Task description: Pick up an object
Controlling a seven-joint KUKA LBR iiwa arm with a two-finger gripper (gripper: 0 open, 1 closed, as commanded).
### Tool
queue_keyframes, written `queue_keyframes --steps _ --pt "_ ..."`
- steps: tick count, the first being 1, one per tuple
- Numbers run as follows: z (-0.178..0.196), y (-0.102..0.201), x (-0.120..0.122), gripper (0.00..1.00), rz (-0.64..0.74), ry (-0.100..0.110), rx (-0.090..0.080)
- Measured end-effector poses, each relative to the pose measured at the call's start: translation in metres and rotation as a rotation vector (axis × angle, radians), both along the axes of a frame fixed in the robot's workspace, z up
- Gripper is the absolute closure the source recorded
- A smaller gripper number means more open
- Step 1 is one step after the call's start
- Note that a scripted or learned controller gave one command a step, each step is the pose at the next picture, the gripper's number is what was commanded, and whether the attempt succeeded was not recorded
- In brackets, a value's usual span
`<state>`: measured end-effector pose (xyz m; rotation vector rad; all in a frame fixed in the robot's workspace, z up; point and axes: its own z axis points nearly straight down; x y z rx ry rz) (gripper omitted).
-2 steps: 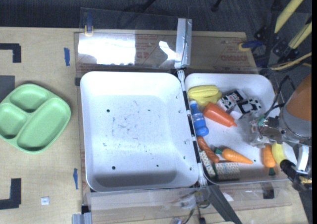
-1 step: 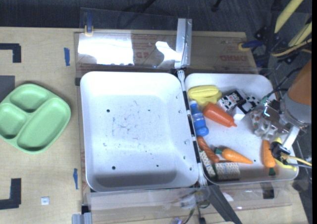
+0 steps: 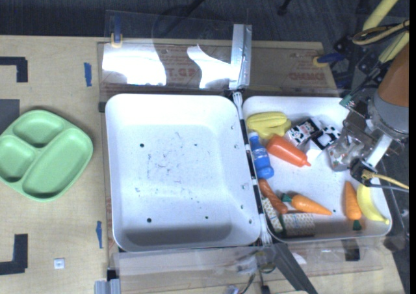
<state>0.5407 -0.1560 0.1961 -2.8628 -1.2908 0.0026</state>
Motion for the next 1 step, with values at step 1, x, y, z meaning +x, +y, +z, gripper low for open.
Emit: queue_keyframes --steps 1 --pt "0.0425 0.0714 0.0348 1.0 -0.018 -0.001 0.0"
